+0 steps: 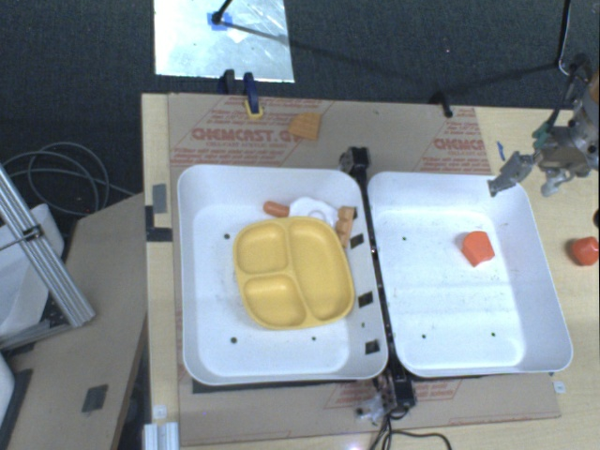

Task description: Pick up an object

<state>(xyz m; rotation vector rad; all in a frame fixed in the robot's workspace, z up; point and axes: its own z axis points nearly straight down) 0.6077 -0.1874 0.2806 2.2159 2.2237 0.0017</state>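
The gripper (pixel 527 176) hangs over the right bin's (pixel 539 251) far right corner, its jaws spread and grasping nothing, well up and to the right of the orange block (pixel 478 248) that lies alone on that bin's floor. Coming down from here it could strike the bin's rim or close on air. The block looks small (its edges are blurred), so an off-centre pinch might squirt it aside.

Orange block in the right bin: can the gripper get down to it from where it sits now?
Probably yes. The orange block lies alone on the right bin floor, away from the walls, with nothing over it. The gripper hovers at that bin's far right corner, jaws apart.
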